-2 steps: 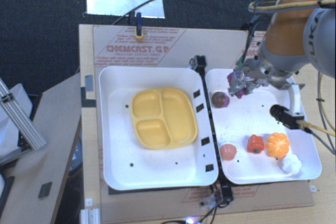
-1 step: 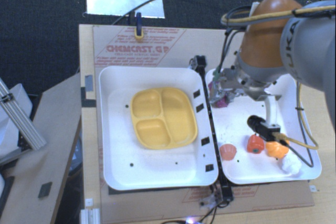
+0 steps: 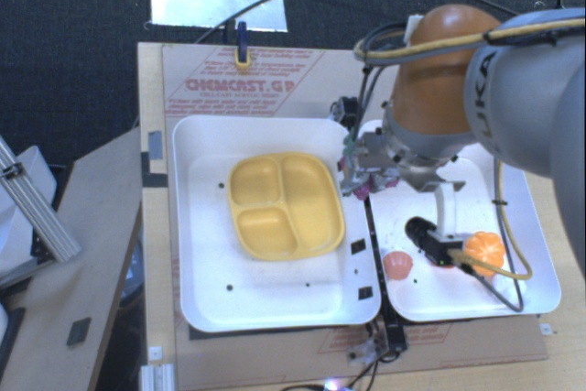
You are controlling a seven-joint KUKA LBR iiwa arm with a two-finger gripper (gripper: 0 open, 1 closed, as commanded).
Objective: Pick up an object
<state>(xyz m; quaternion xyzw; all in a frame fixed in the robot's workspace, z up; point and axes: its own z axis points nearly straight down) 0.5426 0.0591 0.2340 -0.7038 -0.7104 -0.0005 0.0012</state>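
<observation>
Red "CHEMCAST GP" print (image 3: 240,87) on board (image 3: 307,69)

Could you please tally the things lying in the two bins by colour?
Yellow: 1, the divided plate
Pink: 1, the small cup
Orange: 1, the round fruit
Total: 3
A purplish bit by the hand is too unclear to count.

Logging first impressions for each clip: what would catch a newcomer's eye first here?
A yellow divided tray in the middle of the left bin stands out first. Next comes the grey-and-orange arm, its end effector over the seam between the bins. An orange fruit and a pink cup lie in the right bin.
</observation>
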